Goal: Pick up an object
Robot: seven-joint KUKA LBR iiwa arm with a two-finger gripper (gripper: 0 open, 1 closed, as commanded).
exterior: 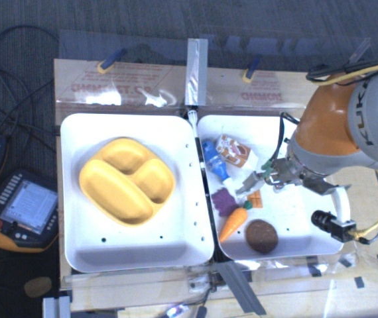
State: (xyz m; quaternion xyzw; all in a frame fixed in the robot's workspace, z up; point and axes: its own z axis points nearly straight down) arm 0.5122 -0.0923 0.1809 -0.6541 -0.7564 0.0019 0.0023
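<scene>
The right bin point(300, 242) holds several objects. A blue bottle point(215, 160) lies along its left wall, with a brown-and-white snack packet point(233, 151) beside it. Below them are a purple toy point(223, 200), an orange carrot point(233, 224) and a dark brown round object point(261, 236). A small orange piece point(256, 199) sits near the middle. My gripper point(252, 182) reaches in from the right and hangs low over the bin's middle, just above the orange piece and right of the purple toy. The wrist hides part of the bin floor.
The left bin point(69, 197) holds a large yellow bread-shaped lump point(126, 179). A raised divider point(201, 177) separates the two bins. A black fitting point(331, 223) on the arm overhangs the right bin's lower right corner. A hand-held controller point(20, 211) lies off the bench at the left.
</scene>
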